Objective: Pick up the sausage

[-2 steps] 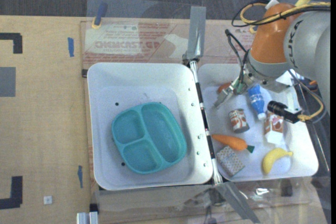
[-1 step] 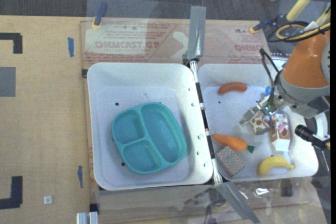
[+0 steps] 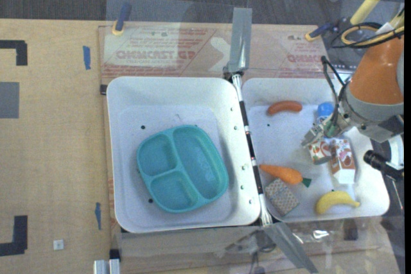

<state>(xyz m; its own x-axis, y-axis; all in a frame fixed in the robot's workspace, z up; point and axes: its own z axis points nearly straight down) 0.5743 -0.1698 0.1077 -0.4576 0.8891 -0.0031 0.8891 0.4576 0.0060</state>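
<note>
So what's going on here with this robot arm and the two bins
A grey arm with an orange band reaches into the right bin from the right. Its gripper sits low near the middle of that bin, beside a small carton, and whether it grips anything is unclear. The sausage it should pick up lies apart from it near the bin's far edge, untouched. A carrot, a banana and a speckled sponge lie along the near side. The left bin holds a teal divided plate.

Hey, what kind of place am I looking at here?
Most likely a robotics lab bench for pick-and-place trials: a robot arm reaches over two white bins, toy food such as a sausage and banana lies inside, and blue tape marks dot the board.
</note>
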